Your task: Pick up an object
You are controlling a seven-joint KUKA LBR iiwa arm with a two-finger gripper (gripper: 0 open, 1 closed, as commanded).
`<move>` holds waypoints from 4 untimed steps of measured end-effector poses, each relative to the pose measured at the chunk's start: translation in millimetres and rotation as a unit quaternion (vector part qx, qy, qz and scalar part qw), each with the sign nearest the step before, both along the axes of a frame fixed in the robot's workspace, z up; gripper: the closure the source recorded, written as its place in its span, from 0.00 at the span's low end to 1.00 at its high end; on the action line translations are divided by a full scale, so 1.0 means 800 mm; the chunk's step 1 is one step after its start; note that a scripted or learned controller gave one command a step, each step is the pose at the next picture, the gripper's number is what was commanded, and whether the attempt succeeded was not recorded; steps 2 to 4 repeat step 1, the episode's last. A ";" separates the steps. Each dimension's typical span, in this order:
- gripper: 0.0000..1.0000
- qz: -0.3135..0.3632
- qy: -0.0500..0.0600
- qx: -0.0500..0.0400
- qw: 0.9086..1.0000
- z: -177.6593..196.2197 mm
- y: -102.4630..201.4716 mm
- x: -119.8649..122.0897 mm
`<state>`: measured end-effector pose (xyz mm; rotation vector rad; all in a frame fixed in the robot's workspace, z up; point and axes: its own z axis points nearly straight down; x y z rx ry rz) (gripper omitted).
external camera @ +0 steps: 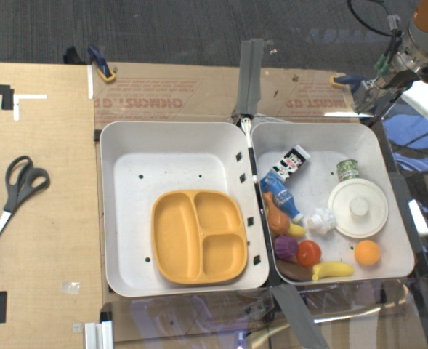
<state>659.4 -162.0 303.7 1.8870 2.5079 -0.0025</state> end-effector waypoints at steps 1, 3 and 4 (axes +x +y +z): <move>1.00 0.153 0.000 0.000 0.988 0.020 -0.047 -0.025; 1.00 0.153 0.000 0.000 0.988 0.020 -0.047 -0.025; 1.00 0.153 0.000 0.000 0.988 0.020 -0.047 -0.025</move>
